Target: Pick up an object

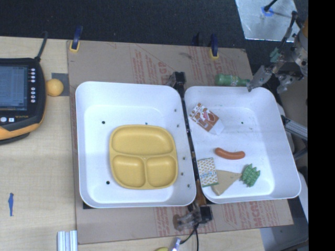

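Sausage (229, 153) lies mid right bin (264, 104), clear of its neighbours; likely light, firm and smooth, best pinched across its middle. Gripper (260, 79) hovers at the bin's far rim, grip unclear, holding nothing visible.

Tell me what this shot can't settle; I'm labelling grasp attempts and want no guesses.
- gripper: small and blurred near the camera view's right edge, over the right bin far corner; finger state unreadable.
- arm: mostly cut off by that edge.
- small carton: print too small to read.
- green item behind the bin: too blurred to identify.
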